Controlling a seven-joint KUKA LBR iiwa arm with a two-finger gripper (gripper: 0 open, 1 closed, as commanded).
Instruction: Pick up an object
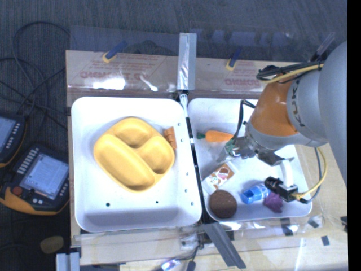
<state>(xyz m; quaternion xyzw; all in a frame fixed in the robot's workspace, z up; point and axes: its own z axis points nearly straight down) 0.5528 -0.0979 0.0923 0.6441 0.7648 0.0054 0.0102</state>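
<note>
Lumpy yellow cushion (134, 152); round brown ball (223, 203); smooth carrot (219, 136).

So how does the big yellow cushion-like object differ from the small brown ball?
The yellow lobed cushion-like object is far larger than the brown round ball, filling much of its bin. The yellow one lies in the left white bin; the brown ball sits in the right white bin's near-left corner. The yellow one is lobed and glossy, the brown ball round and dull. Both lie apart from the gripper.
</note>
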